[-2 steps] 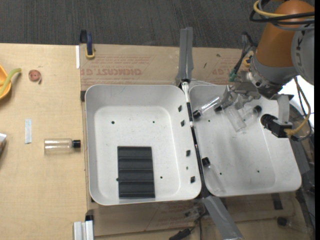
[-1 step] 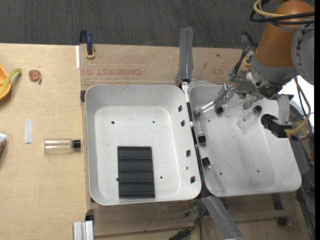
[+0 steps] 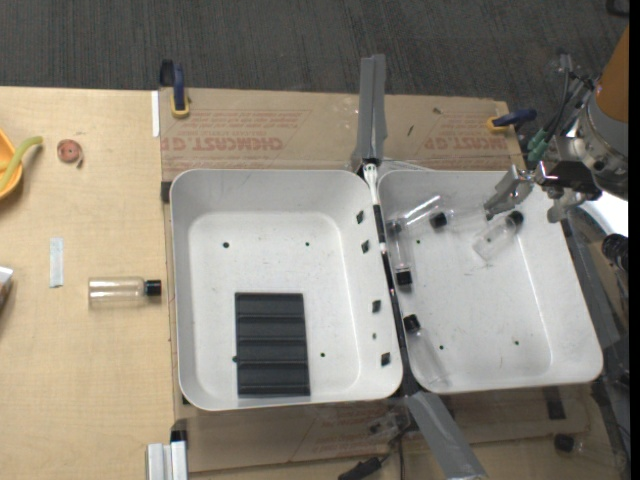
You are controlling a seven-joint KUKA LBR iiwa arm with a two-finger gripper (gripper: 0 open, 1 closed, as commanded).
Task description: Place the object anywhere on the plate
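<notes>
A: Where's the thing to be moved?

B: Two clear little bottles with black caps lie in the right bin [image 3: 560, 363], up near its far edge. One, the left bottle [image 3: 418, 213], lies with its long axis slanting from lower left to upper right. The other bottle [image 3: 497, 234] sits closer to the arm, cap toward the far right. Which one the task means I can't say.

A: And the plate?

B: I take the dark ribbed plate [image 3: 270, 345] in the left bin [image 3: 190, 268] for it, toward the near side. That's well apart from both bottles, across the divider between the bins.

A: So how does the gripper stand?

B: The gripper [image 3: 508, 196] hangs over the far right part of the right bin, just above and beside the nearer bottle. I cannot tell whether it is spread or pressed together, and nothing is visibly pinched.

A: What does the next move turn on?

B: In my judgement, the nearer bottle lies just below-left of the gripper, so a short drop lined across its long axis, then a long carry left and toward the near side.
</notes>
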